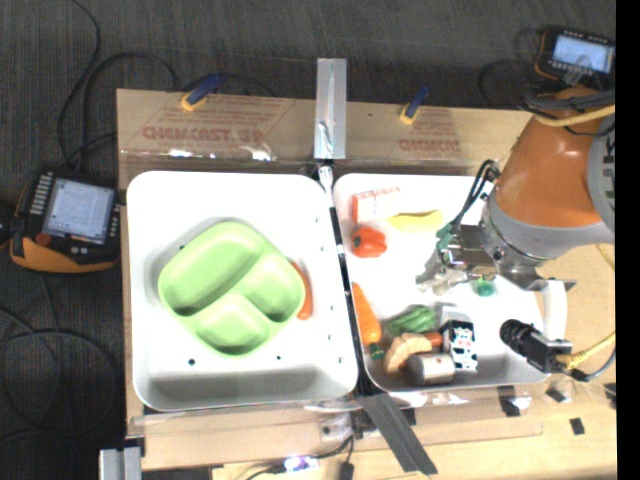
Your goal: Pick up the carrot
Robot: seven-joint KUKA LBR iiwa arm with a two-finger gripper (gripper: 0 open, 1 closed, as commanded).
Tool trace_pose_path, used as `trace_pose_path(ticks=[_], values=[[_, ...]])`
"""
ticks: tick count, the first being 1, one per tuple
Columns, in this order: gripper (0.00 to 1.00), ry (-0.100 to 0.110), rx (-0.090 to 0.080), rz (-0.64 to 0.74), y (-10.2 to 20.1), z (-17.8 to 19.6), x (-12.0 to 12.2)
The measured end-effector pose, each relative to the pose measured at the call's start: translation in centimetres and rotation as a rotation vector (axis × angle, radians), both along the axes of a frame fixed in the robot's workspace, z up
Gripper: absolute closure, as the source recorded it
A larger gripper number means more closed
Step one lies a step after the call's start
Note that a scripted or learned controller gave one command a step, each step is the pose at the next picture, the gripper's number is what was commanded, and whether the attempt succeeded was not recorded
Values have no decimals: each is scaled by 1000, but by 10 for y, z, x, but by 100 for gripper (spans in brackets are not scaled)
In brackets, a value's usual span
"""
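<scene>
lying slim, orange, tapered, the carrot (366, 314) hugs its bin's left wall.

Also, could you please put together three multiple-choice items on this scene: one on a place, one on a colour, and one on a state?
1. Where is the green divided plate?
A. in the left bin
B. in the right bin
C. on the cardboard behind the bins

2. What colour is the toy banana near the far side of the right bin?
A. blue
B. yellow
C. black

3. How is the carrot placed?
A. hanging from the tool
B. standing upright on the plate
C. lying flat in the right bin

Answers:
1 A, the green divided plate sits within the left bin.
2 B, the toy banana is yellow.
3 C, the carrot lies by the left wall of the right bin, apart from the tool.
</scene>
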State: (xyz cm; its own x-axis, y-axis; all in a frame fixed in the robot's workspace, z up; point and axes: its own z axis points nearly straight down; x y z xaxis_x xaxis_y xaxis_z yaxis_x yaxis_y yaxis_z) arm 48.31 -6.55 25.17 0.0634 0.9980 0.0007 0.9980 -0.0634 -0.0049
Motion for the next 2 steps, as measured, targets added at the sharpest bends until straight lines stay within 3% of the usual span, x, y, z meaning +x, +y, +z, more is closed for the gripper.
trace_pose_path(ticks=[1, 2], values=[[100, 1, 0, 55, 61, -36, 10], [100, 0, 1, 305, 105, -44, 0]])
